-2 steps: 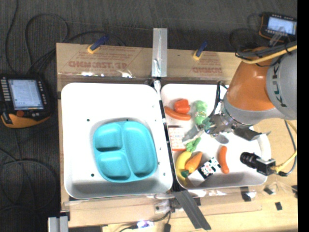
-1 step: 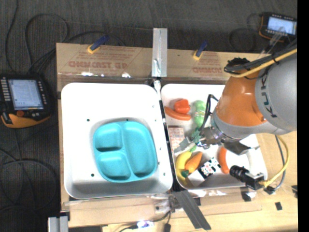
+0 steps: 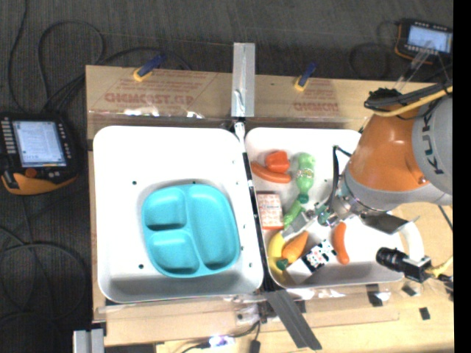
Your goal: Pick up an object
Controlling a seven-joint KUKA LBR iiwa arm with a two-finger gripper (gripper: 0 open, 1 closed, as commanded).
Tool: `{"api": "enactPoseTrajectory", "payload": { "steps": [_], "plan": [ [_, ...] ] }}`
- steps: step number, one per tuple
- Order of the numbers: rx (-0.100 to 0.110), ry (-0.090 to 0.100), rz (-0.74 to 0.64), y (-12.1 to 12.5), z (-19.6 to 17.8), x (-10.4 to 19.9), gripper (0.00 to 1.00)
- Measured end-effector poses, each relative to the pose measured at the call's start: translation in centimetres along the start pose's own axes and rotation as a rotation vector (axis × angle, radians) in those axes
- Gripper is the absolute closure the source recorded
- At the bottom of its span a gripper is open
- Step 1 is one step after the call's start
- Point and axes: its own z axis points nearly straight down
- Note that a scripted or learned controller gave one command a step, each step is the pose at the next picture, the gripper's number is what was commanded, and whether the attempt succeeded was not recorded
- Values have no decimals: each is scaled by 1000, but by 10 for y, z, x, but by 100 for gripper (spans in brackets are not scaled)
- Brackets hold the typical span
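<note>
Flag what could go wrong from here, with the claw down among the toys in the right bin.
1. The claw sits in a tight cluster: carrot, banana and green bottle lie close together, so it may nudge neighbours or catch two.
2. The small orange piece lies right beside it and could be knocked aside.
3. The arm hides part of the right bin, so a grasp is hard to confirm.

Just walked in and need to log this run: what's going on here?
A grey and orange arm reaches into the right bin, its pincer low over a heap of toy food: a carrot, a banana, a green bottle and an orange-red piece. I cannot tell whether it has gripped anything. The left bin holds a teal divided plate, untouched.
</note>
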Motion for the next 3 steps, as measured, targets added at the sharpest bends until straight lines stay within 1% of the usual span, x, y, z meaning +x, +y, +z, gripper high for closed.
{"api": "enactPoseTrajectory", "payload": {
  "steps": [1, 2, 3],
  "plan": [
    [-1, 2, -187, -16, 86, -42, 0],
    [-13, 3, -56, -15, 94, -54, 0],
    [-17, -2, -55, -14, 83, -55, 100]
  ]
}}
